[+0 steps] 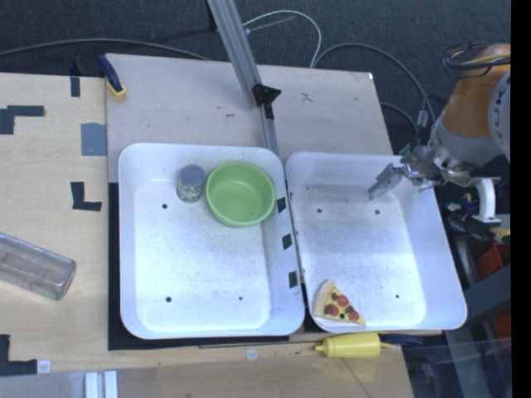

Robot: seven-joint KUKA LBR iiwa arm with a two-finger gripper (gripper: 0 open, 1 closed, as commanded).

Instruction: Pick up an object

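Observation:
A pizza slice toy lies in the near left corner of the right bin. In the left bin, a green bowl sits at the far right, with a small grey-lidded jar touching its left side. My gripper hangs over the far right part of the right bin, its grey fingers pointing down and to the left with nothing seen between them. It is well away from the pizza slice and the bowl.
A yellow bottle lies on the bench just in front of the right bin. A clear plastic container rests at the far left. A metal pole rises behind the bins. Cables run behind the right bin.

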